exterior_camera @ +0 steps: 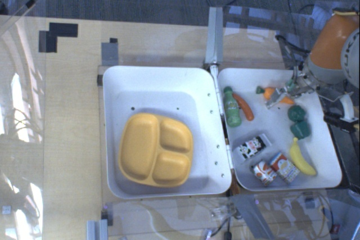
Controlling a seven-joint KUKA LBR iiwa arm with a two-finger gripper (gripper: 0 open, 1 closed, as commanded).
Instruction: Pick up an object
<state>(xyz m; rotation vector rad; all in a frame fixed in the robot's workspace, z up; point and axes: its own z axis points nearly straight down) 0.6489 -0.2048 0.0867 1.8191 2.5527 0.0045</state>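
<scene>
gripper working at the far edge of the right bin, tight quarters

the gripper point(283, 95) is sitting low in the upper part of the right bin point(332, 177), its metal fingers point(273, 101) straddling small orange pieces point(269, 91); cannot tell if they are open or clamped, and nothing is clearly showing between them. likely risk: the orange bits are tiny and lying near the bin's far wall, so the fingers may be closing on air or nudging them away. the green pieces point(298, 121) are lying just beside the wrist and may be getting bumped on the lift. the carrot point(244, 107) and green bottle point(230, 105) are hugging the divider side. most open floor is lying mid-bin, between carrot and banana point(301, 158). the left bin point(112, 121) is holding a yellow tray point(156, 149), well apart
</scene>
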